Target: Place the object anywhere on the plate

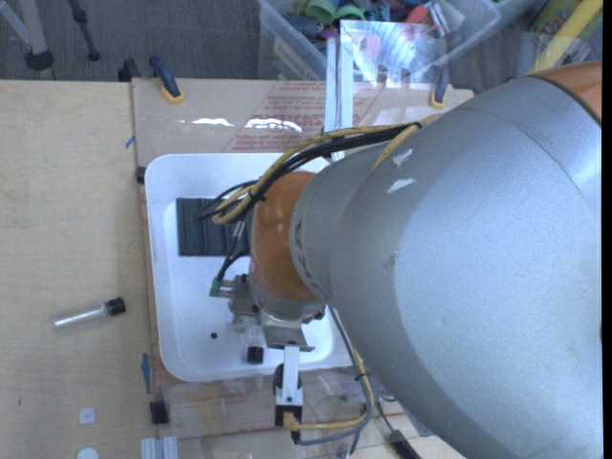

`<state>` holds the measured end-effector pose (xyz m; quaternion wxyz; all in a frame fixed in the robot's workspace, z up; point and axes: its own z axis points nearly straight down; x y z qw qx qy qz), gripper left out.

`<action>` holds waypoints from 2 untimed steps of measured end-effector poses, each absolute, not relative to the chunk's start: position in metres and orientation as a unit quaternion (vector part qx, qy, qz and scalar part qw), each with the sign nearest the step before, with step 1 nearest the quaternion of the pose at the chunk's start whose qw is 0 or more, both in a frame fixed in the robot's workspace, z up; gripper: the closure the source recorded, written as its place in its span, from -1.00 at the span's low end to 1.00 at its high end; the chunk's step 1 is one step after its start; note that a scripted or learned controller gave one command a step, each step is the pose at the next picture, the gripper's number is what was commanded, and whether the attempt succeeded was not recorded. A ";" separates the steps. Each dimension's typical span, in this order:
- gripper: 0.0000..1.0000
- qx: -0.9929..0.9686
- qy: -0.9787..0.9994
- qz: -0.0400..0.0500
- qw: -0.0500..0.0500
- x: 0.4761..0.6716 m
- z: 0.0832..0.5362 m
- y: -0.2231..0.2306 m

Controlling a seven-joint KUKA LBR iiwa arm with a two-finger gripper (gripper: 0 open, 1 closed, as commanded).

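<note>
My grey arm (449, 256) with its orange band (277, 247) reaches over the left white bin (163, 256) and hides most of the right side. The gripper (273, 352) hangs below the orange wrist, low over the bin's front edge. A flat black rectangle (199, 228) lies in the bin's back left part, partly under the arm's cables. A small black piece (253, 354) sits on the bin floor right beside the gripper; I cannot tell whether it is an object or part of the gripper. The right bin is hidden by the arm.
A clear tube with a black cap (89, 313) lies on the wooden bench left of the bin. A plastic tub of coloured toys (382, 8) stands behind the bins. A blue clamp (169, 84) holds the board at the back left.
</note>
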<state>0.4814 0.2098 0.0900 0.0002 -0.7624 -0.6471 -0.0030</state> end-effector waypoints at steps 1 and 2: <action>1.00 -0.713 -0.701 0.001 0.001 0.479 0.191 0.137; 1.00 -0.556 -0.831 0.000 0.000 0.529 0.303 0.182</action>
